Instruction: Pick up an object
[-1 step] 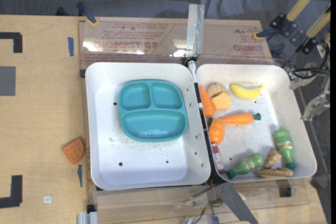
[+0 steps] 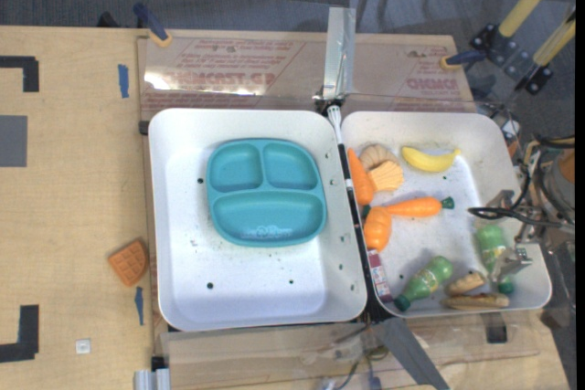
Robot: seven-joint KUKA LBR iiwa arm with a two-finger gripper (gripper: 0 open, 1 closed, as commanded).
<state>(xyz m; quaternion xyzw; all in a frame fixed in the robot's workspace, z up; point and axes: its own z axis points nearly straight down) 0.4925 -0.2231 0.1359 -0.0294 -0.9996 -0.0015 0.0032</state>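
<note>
1. Lying in the right bin (image 2: 462, 183): a banana (image 2: 428, 159), a carrot (image 2: 413, 207), a green bottle (image 2: 426, 277).
2. Left bin (image 2: 183, 269) holds a teal plate (image 2: 266, 192).
3. Near the right bin's far wall, a green lump (image 2: 491, 242), possibly a pepper.

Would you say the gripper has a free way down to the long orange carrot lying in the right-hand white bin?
Probably yes. The long orange carrot lies uncovered near the middle of the right-hand white bin, with bare floor above and below it. Only a rounder orange piece touches its left end.
</note>
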